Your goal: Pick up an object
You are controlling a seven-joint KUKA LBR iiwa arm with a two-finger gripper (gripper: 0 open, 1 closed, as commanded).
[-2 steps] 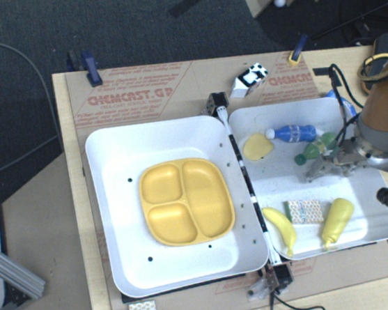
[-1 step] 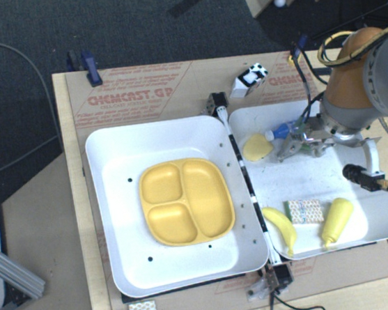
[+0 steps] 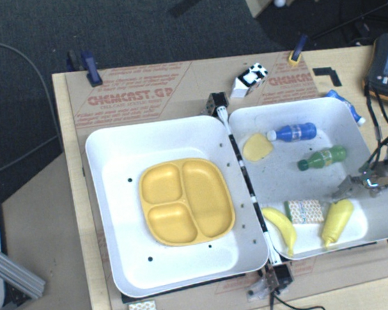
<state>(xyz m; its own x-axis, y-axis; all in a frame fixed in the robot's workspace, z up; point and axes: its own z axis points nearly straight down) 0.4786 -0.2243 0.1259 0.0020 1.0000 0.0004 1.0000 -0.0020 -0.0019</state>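
on the bench, two white bins and a little claw

on the bench sit two white bins side by side. the left bin point(image 3: 115, 195) holds a big yellow plate point(image 3: 185, 201) with three parts, lying flat in the middle. the right bin point(image 3: 381, 222) holds smaller things. a yellow squeeze bottle point(image 3: 337, 220) lies near the front, tilted. a banana point(image 3: 281, 226) lies near the front left corner, just beside a small box point(image 3: 305, 211) with a picture on it. the box sits between the banana and the squeeze bottle. a green bottle point(image 3: 322, 159) lies on its side in the middle. a blue bottle point(image 3: 294, 132) lies on its side near the back. a round yellow thing point(image 3: 256, 148) rests just beside the blue bottle.

the gripper point(image 3: 364, 183) reaches in from the right, above the squeeze bottle and below the green bottle. i cannot tell how wide it is, and nothing shows in its grip.
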